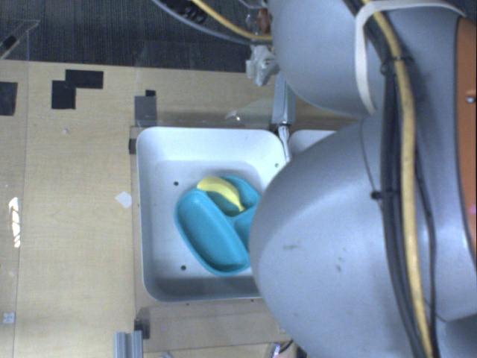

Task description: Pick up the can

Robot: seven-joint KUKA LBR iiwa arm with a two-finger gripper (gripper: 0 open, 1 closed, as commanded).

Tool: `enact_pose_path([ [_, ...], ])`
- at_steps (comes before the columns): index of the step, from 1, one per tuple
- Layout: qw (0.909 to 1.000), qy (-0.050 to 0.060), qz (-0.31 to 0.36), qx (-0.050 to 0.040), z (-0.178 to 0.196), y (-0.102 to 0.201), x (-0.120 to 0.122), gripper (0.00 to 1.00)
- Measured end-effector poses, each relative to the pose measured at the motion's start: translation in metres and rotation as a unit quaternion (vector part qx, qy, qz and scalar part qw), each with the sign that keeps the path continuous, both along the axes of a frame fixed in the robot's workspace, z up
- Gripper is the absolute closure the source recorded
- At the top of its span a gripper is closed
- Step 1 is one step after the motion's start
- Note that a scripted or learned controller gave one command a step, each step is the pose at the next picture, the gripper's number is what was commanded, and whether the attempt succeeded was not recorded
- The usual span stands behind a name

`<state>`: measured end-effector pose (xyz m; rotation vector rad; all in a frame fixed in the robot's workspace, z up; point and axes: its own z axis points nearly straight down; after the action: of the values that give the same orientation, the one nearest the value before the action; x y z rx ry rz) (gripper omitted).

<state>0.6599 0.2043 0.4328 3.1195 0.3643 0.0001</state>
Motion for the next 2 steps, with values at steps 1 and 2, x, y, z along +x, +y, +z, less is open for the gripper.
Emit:
enact_pose_path([
  [1, 0.9999, 0.001, -0.012, -0.0004, -0.045, 0.004, -0.022, 1.00],
  [2, 1.0000, 0.001, -0.003, -0.0006, -0.062, 0.030, 0.000, 1.00],
])
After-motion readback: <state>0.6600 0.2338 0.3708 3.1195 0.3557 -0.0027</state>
